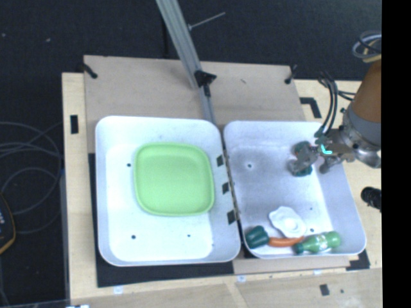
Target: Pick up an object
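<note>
My gripper hangs over the upper right part of the right bin, reaching in from the right on the grey arm with its orange band. Along that bin's near edge lie a dark green block, an orange carrot-like stick, a white fried-egg toy and a green bottle. These objects sit well below the gripper, apart from it. Nothing shows between the gripper's fingertips.
A light green square plate lies in the left bin. A grey metal pole slants from the top down to the gap between the bins. Cables trail at the far left of the bench.
</note>
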`<state>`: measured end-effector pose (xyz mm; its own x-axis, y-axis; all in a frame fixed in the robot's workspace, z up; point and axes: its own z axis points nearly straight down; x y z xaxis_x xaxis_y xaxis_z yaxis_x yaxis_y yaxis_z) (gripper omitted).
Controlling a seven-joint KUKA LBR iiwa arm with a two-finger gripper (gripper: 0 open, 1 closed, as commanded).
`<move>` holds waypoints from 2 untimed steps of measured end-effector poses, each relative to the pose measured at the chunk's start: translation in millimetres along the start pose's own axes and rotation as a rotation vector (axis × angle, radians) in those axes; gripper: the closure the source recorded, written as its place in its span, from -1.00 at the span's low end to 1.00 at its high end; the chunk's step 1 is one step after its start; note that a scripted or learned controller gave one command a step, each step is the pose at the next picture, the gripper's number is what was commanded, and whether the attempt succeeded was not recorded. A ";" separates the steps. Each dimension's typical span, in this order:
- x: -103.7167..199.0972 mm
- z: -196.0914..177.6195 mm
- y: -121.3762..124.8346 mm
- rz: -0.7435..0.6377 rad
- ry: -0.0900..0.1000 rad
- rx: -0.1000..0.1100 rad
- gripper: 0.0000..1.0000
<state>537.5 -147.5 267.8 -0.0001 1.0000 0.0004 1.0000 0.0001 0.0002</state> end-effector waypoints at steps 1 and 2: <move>0.0 -0.2 0.3 0.000 0.000 -0.001 -1.00; -3.7 59.9 5.4 0.001 0.000 0.005 -1.00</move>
<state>543.0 -151.1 207.9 0.0007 1.0000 0.0001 1.0000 -0.0007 -0.0045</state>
